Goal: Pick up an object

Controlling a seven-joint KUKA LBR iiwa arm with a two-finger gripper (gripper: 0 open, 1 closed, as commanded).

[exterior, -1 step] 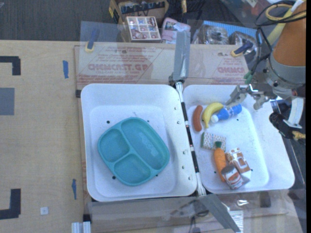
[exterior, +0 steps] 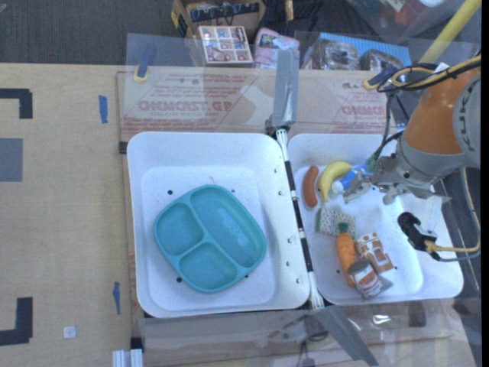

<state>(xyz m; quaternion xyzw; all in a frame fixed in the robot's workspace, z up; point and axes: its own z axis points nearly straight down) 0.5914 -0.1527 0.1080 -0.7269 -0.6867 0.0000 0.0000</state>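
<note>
The right bin holds several toy foods. A red sausage lies at its left, next to a yellow banana. A small blue item sits just right of the banana. Below them are a speckled square pad, an orange carrot, a small orange-and-white carton and a can. My gripper reaches in from the right and hangs low right beside the blue item and the banana's end. Nothing is seen lifted.
The left bin carries a teal divided plate. A black cable loops over the right bin's right side. The orange-banded arm covers the bin's upper right. Boxes and clutter lie behind the bench.
</note>
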